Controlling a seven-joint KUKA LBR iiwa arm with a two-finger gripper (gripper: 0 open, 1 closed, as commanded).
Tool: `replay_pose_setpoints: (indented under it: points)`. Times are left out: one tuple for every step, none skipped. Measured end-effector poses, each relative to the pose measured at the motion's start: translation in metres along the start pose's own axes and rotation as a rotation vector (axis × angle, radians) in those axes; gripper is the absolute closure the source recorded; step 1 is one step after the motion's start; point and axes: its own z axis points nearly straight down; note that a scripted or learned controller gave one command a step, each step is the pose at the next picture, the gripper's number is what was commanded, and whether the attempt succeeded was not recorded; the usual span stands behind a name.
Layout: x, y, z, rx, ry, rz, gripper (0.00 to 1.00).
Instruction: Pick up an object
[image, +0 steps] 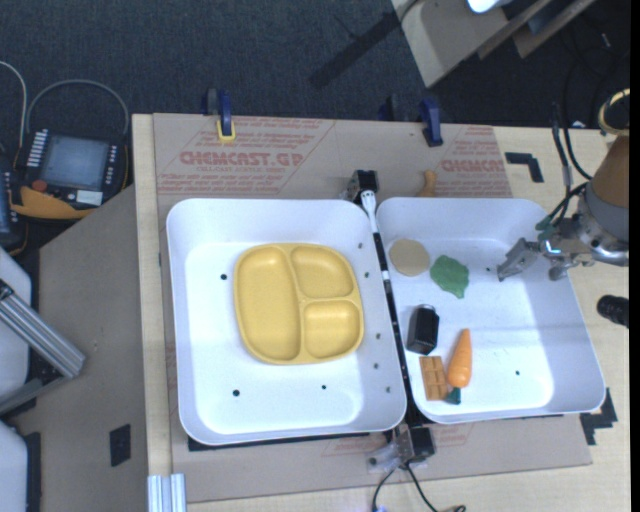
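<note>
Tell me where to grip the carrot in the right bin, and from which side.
Probably best to grip the carrot across its thick orange middle, coming straight down from above. It lies flat, lengthwise up the bin, so the fingers should close on its left and right flanks. The brown block sits close on its lower left, so stay toward the upper half.

Quick headcount of my worktop (150, 300): two white bins, one right under my pincer (527, 258) and one (200, 330) further off on the far side of that first bin (560, 390). The far bin has one yellow divided plate (297, 302), three compartments in it. The bin under my pincer has five loose bits, all off to one side of the pincer: one round tan disc (409, 257), one green lumpy thing (450, 275), one small black block (424, 329), one orange carrot (460, 359), one tan cracker-looking piece (434, 377). Two blue clamps at the back edge, one (224, 113) and another (431, 120).
</note>
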Motion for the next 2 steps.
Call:
replay_pose_setpoints:
  points:
    - [0.006,0.003,0.046,-0.002,0.000,-0.002,0.00]
    - [0.007,0.003,0.062,-0.003,0.000,-0.002,0.00]
